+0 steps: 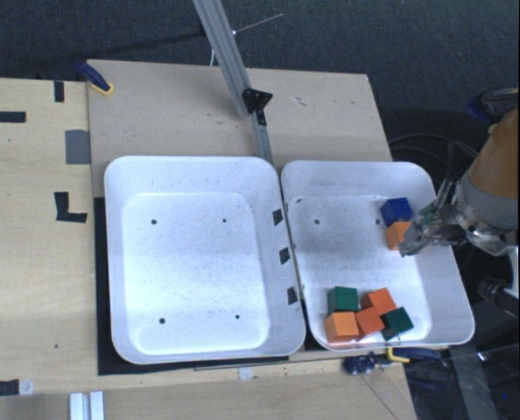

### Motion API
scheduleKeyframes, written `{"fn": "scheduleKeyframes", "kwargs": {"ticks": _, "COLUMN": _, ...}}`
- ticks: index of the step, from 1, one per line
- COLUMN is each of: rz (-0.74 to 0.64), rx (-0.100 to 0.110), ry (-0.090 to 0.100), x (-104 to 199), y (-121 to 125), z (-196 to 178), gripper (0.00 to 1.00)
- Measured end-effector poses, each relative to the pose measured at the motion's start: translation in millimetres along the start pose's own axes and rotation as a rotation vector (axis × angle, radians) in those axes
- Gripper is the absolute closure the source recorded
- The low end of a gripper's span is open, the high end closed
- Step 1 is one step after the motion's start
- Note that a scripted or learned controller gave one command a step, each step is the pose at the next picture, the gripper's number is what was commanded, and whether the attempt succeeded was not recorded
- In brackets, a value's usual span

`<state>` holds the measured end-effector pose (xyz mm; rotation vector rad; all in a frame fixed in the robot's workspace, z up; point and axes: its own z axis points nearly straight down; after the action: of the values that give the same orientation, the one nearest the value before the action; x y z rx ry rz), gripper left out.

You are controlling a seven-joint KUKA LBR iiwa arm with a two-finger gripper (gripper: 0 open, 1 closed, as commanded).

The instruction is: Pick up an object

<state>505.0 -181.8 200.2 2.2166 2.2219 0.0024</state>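
One gripper point(415, 237), dark metal, two-fingered, sits low over the right bin point(347, 234) near its right wall. Fingers point left toward two small blocks. How far apart the jaws stand: cannot tell, the tips blur into dark against the orange block. No block is seen clearly between them.

Two blocks by the tips: a blue cube point(397, 209), matte, sharp-edged, and directly below it, touching, an orange block point(397, 232), partly covered by the gripper tip. Gripper tip meets or overlaps the orange one's right side; contact versus mere overlap not resolvable.

Behind the gripper: grey wrist, then the orange band point(498, 160) of the arm at the frame's right.

Four or five more blocks cluster at the right bin's near edge, all touching or nearly so: a dark green cube point(342, 300), an orange cube point(341, 325) below it, an orange-red cube point(381, 303), another orange-red piece point(369, 322) wedged between, and a dark green block point(397, 322) tilted at the right end. Exact count of the orange-red pieces uncertain.

Two bins in all, shallow, white moulded plastic, rounded corners, faintly speckled grey with scuffing. Left bin point(190, 169) shows four small dark dots in its floor. Bins sit side by side, rims touching.

Bench point(330, 112) is pale plywood, smooth, with black tape marks at left. One grey metal pole point(221, 38) slants down from the top to the bins' junction.
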Motion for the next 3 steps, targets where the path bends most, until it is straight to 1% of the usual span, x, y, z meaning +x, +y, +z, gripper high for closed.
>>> {"fn": "scheduleKeyframes", "kwargs": {"ticks": 1, "rz": 0.001, "rx": 0.002, "ry": 0.001, "x": 0.3, "y": 0.9, "z": -18.0, "gripper": 1.0}}
{"fn": "scheduleKeyframes", "kwargs": {"ticks": 2, "rz": -0.004, "rx": 0.005, "ry": 0.003, "x": 48.5, "y": -3.8, "z": -24.5, "gripper": 1.0}}
{"fn": "scheduleKeyframes", "kwargs": {"ticks": 3, "rz": -0.006, "rx": 0.005, "ry": 0.004, "x": 110.4, "y": -6.0, "z": -29.6, "gripper": 1.0}}
